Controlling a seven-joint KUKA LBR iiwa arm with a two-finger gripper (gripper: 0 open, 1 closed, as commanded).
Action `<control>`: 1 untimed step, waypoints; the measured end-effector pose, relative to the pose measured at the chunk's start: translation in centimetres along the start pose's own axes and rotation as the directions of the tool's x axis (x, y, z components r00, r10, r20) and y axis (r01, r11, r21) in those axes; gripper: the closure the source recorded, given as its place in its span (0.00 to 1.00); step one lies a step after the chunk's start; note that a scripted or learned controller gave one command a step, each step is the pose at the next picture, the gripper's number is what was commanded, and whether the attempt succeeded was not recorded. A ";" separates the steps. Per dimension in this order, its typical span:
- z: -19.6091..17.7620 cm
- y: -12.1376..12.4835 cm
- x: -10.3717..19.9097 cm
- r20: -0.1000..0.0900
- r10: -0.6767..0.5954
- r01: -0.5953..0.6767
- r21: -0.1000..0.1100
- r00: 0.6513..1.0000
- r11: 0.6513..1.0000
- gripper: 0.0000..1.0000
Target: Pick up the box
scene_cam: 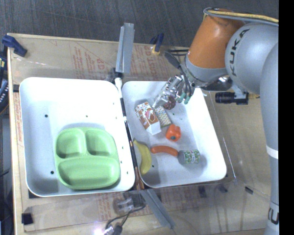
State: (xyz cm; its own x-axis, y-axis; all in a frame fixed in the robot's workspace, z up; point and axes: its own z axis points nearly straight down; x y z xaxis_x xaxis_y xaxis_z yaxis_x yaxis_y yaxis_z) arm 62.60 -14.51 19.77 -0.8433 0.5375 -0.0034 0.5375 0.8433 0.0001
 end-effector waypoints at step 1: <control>-6.9 -0.8 2.4 0.000 -0.204 0.204 0.000 0.979 0.979 1.00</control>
State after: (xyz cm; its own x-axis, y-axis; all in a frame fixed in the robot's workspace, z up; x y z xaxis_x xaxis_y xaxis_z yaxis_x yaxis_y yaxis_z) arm 60.16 -13.86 26.65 -0.9350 0.3546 -0.0033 0.3546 0.9350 -0.0002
